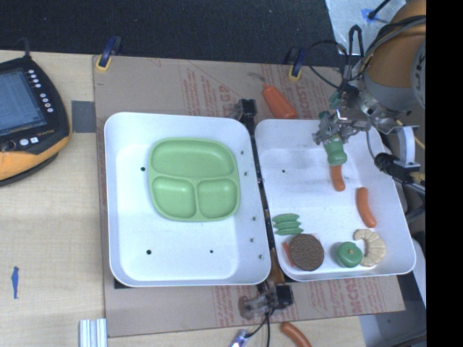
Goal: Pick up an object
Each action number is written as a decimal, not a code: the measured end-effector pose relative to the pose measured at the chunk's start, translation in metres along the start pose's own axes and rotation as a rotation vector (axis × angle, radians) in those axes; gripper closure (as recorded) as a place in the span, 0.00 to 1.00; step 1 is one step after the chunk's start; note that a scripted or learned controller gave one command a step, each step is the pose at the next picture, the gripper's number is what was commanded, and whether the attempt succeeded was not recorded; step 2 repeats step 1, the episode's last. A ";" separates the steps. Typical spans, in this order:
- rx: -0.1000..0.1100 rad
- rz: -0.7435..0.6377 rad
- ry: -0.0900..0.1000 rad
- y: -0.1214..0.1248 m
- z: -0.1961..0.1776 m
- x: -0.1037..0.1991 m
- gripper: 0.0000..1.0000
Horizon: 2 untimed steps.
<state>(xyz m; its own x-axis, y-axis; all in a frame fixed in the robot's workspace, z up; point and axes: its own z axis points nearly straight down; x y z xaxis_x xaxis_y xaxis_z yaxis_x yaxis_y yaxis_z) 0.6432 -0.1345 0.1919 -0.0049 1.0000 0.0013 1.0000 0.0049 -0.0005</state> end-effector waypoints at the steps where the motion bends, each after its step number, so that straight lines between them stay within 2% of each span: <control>1: 0.001 0.000 0.000 -0.002 -0.025 0.066 1.00; 2: 0.001 0.000 0.000 -0.002 -0.025 0.066 1.00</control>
